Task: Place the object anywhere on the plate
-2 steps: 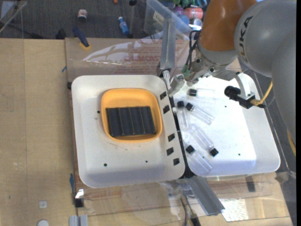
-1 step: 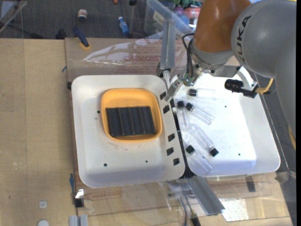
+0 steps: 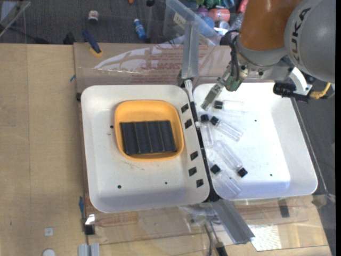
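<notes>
The dark ridged object (image 3: 148,137) lies on the orange plate (image 3: 123,113) in the left bin (image 3: 96,185); the gripper (image 3: 221,92) hangs at the right bin's (image 3: 298,164) rear-left corner; its jaw state I cannot tell.

Clutter you can see around the two bins

Past the far edge of the bench you have a clear plastic tub (image 3: 184,7) full of colourful toys, and a small blue bottle (image 3: 139,30) lying on the dark floor to its left. A sheet of clear plastic wrap (image 3: 139,63) lies on the bench along the far rims of the bins. A metal bar (image 3: 233,223) juts out slantwise at the bench's near edge, below the right bin.
</notes>
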Available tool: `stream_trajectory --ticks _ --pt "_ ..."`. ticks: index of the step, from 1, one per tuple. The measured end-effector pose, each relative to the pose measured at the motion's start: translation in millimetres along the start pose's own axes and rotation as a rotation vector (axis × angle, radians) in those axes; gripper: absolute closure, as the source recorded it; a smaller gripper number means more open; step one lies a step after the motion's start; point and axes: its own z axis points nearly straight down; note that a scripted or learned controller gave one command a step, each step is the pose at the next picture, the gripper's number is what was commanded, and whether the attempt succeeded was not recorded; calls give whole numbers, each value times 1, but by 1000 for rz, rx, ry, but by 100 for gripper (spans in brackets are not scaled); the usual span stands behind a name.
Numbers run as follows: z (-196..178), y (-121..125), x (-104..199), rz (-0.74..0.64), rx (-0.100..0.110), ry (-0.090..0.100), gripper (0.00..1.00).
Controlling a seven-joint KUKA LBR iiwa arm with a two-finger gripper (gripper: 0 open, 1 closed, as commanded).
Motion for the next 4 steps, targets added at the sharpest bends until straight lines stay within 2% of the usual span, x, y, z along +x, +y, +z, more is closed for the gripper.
stream_trajectory --ticks 1,3,4 --pt "-5 -51 -44 -3 0 -1 0" --pt "-8 -79 -70 -162 0 -2 0" --pt "-16 -97 -84 -170 1 -2 0"
